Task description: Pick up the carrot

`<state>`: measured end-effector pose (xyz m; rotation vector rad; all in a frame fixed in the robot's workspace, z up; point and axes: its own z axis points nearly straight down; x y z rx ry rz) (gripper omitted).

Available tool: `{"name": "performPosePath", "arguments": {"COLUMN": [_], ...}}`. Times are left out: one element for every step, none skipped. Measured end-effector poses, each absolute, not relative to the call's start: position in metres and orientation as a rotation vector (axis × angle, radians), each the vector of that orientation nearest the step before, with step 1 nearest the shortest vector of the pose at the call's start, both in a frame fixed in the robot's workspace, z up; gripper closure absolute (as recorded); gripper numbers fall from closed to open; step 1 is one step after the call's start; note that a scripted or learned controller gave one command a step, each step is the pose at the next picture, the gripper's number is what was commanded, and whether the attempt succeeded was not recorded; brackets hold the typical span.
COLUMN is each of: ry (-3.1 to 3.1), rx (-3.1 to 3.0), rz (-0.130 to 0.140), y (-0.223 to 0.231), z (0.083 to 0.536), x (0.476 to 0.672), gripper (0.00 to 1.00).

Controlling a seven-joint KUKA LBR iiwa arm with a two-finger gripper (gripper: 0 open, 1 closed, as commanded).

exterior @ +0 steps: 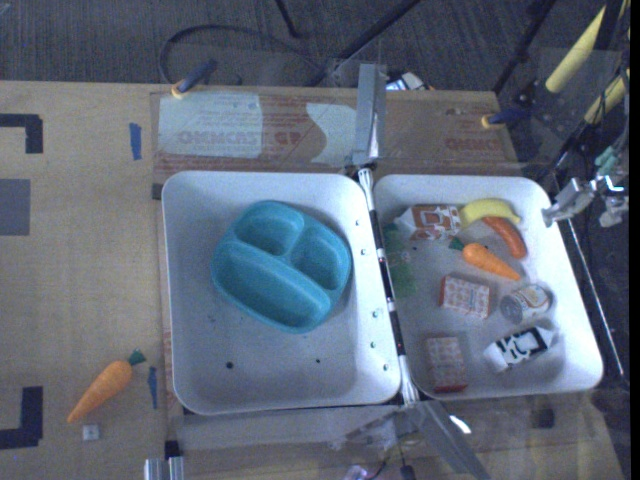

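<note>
Loose carrot (100,389) is seen on bench (80,268), left of left bin (180,268). Another carrot (490,260) lies in right bin (583,328), below banana (490,210). Gripper (575,198) is seen over that bin's far right rim, apart from both carrots; open or closed cannot be told.

One fixed camera looks down at a slant from above the bench (80,168), taking in both white bins (190,208).

A blue divided plate (283,265) lies tilted in the left bin (190,368). The right bin (580,353) holds a banana (490,210), a sausage (507,235), small cartons (430,221), a can (525,301) and a patterned box (465,295).
</note>
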<state>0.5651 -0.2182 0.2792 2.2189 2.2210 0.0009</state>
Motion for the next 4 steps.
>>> {"name": "performPosePath", "arguments": {"ry": [2.245, 1.933, 1.791, 1.756], "rx": [2.165, 2.474, 2.585, 2.602], "rz": [0.021, 0.017, -0.001, 0.003], "y": [-0.221, -0.218, -0.178, -0.13], "z": [0.141, 0.145, 0.184, 0.086], "x": [0.577, 0.543, 0.495, 0.583], "gripper": [0.0, 0.0, 0.0, 0.0]}}
